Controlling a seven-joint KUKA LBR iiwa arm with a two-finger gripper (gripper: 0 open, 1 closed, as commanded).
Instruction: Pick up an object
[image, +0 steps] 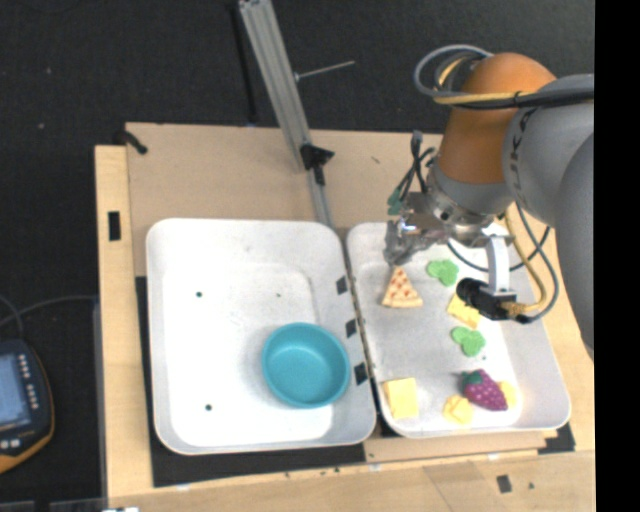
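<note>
No object is lifted yet. The end effector (403, 240) hangs at the right bin's (530, 345) far edge, above the pizza slice (401, 290) (finger state: cannot tell); grasp remains.

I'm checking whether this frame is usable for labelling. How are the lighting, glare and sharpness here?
Camera view: even lighting, soft shadows; the left white bin looks bright but not blown out; the blue bowl and pizza slice toy are reasonably sharp; the gripper is small and slightly soft, in shade under the arm.
</note>
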